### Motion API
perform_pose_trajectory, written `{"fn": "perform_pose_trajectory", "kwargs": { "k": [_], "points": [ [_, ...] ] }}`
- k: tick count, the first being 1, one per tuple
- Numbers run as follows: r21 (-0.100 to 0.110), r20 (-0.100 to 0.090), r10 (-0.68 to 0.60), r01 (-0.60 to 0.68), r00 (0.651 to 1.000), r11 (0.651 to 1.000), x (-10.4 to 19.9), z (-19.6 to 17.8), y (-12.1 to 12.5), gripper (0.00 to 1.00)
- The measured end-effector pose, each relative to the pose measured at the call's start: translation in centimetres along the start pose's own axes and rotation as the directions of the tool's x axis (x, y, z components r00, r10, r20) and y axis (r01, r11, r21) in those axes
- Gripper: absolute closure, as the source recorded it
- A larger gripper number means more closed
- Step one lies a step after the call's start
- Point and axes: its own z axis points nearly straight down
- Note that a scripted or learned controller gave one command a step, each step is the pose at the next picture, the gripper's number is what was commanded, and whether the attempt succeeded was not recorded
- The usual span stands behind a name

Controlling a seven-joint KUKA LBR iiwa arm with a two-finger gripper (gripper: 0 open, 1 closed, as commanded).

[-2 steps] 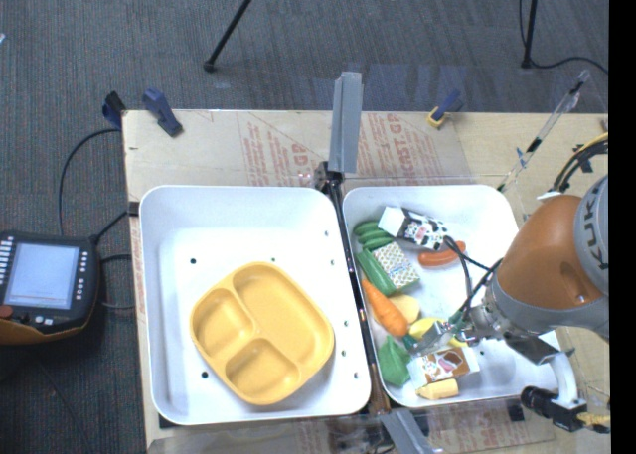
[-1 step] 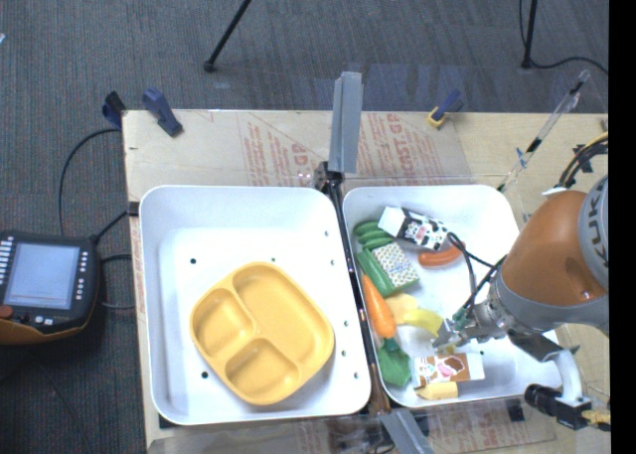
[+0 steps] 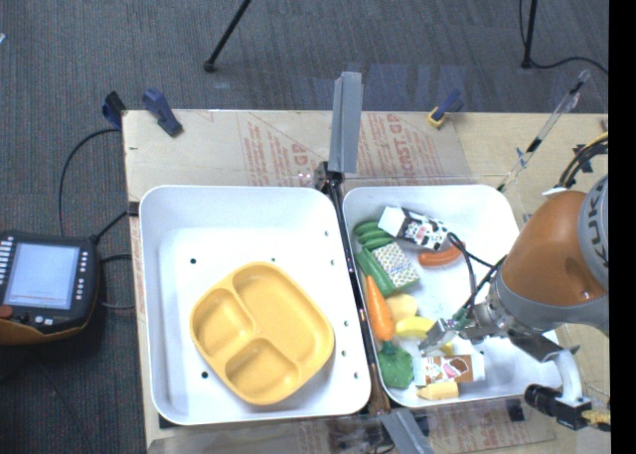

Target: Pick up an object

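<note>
The right bin (image 3: 497, 202) holds several toy foods. Along its left side lie green pods (image 3: 372, 234), a checkered packet (image 3: 395, 265), an orange carrot (image 3: 378, 311) and a green broccoli (image 3: 396, 366). A black-and-white carton (image 3: 423, 231) and a red sausage (image 3: 440, 257) sit toward the back. Yellow pieces (image 3: 412, 323) lie mid-bin. A small printed box (image 3: 453, 369) and a yellow wedge (image 3: 437, 392) rest at the front. My gripper (image 3: 443, 333) hangs low over the bin, just right of the yellow pieces and above the printed box.
The left bin (image 3: 199, 214) holds a yellow divided plate (image 3: 260, 331). A grey upright post (image 3: 346, 124) stands behind the seam between the bins. A teach pendant (image 3: 45, 283) lies off the bench at the left. Cables run over the right bin's back corner.
</note>
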Motion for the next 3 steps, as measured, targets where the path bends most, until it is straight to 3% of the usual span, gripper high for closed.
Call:
{"fn": "perform_pose_trajectory", "kwargs": {
  "k": [1, 2, 3],
  "points": [
    [-0.005, 0.003, -0.055, 0.055, 0.998, 0.998, 1.5, 0.8, 3.4, 0.0],
    [-0.001, 0.001, -0.051, 0.051, 0.999, 0.999, 1.5, -0.1, 3.3, 1.0],
    [-0.012, 0.005, 0.019, -0.019, 1.0, 1.0, 8.9, -16.9, 1.4, 1.0]
  ]
}}
